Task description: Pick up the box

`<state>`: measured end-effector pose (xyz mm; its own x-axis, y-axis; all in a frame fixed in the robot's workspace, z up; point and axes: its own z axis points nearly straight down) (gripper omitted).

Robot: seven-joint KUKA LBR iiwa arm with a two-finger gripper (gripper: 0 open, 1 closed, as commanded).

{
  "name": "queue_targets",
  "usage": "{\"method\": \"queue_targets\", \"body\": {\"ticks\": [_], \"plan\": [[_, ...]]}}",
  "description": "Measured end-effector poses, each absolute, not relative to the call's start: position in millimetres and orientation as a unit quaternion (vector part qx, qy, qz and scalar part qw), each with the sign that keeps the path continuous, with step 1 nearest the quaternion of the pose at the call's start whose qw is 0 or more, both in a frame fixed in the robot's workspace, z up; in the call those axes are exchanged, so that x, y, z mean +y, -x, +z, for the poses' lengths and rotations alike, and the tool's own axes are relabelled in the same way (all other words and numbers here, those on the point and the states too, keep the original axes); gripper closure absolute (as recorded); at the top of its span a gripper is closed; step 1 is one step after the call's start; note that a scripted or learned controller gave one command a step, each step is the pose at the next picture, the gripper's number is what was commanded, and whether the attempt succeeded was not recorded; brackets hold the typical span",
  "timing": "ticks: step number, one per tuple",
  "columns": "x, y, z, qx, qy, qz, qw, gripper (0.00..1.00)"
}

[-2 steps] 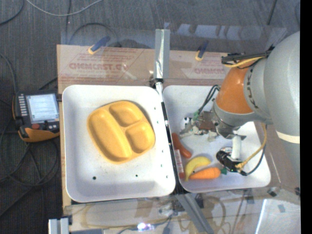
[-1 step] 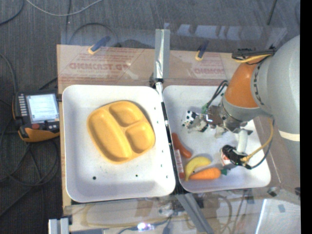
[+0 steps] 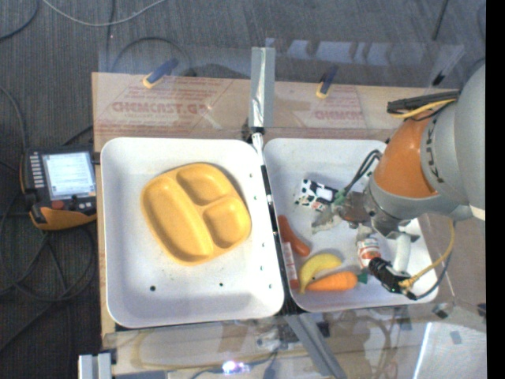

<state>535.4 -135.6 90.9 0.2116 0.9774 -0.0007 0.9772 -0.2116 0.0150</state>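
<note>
— Where is the gripper (image 3: 335,212)?
— Low in the right bin (image 3: 410,294), under the orange band (image 3: 406,164). Whether it grips anything, I cannot tell.
— And the box (image 3: 314,193)?
— The black-and-white box lies just left of it, near the bin's middle.
— What else?
— A banana (image 3: 316,267), a carrot (image 3: 333,282), and a yellow divided tray (image 3: 197,210) in the left bin (image 3: 126,290).

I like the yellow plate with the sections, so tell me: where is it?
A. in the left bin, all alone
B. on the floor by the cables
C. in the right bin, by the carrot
A. The yellow plate lies in the left bin; the carrot is in the right bin.
</note>
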Motion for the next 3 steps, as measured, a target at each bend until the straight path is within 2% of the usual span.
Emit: {"method": "queue_targets", "body": {"ticks": [1, 2, 3], "plan": [[-134, -543.7, 90, 0.602, -0.798, 0.0023, 0.003, 0.00], [-147, -556.6, 90, 0.587, -0.809, 0.0041, 0.001, 0.00], [-196, -610.0, 90, 0.582, -0.813, 0.0035, 0.003, 0.00]]}}
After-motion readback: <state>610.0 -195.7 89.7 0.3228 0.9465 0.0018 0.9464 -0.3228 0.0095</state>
